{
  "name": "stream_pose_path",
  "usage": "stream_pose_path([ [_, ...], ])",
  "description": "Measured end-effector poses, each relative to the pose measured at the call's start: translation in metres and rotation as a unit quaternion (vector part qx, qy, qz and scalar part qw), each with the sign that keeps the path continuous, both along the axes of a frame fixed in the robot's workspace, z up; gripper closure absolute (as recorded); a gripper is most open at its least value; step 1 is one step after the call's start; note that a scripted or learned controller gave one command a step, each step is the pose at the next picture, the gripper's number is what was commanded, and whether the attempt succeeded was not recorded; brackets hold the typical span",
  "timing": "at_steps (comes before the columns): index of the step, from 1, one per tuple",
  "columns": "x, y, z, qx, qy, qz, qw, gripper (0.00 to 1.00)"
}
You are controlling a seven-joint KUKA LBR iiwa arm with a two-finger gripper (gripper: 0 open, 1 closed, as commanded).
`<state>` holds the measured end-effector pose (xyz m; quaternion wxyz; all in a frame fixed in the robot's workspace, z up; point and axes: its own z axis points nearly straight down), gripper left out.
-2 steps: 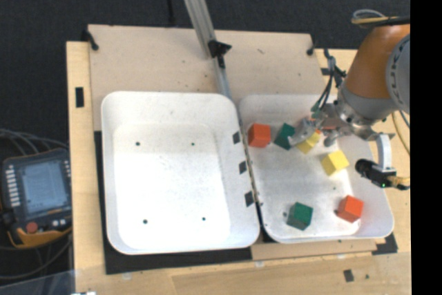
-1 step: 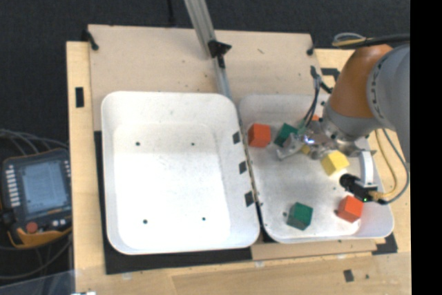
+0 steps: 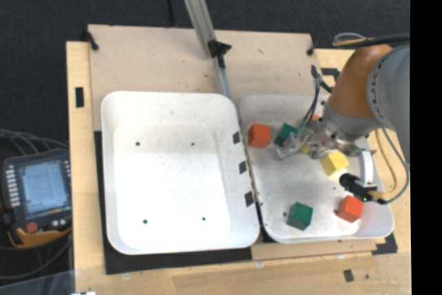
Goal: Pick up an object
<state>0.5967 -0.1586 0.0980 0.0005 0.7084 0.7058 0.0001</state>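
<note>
Wooden bench (image 3: 159,59), no legible writing; hand (image 3: 295,143) over right bin (image 3: 276,228), finger state unclear.

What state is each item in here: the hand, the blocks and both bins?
hand: low in the right bin, beside the upper green block; grip unclear
upper green block: against the hand, not visibly held
orange block: resting near the right bin's left wall
yellow block: resting under the arm
lower green block: resting, apart from the others
red-orange block: resting near the right bin's lower right corner
left bin: holds no blocks
right bin: holds all five blocks
</note>
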Motion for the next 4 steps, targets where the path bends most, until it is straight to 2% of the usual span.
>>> stream_pose_path([
  [1,0.001,-0.001,0.012,0.0003,-0.002,-0.003,1.0,1.0],
  [3,-0.014,-0.009,0.113,-0.0007,-0.003,0.0,1.0,1.0],
  [4,-0.012,-0.011,0.168,-0.0009,-0.004,0.003,1.0,1.0],
])
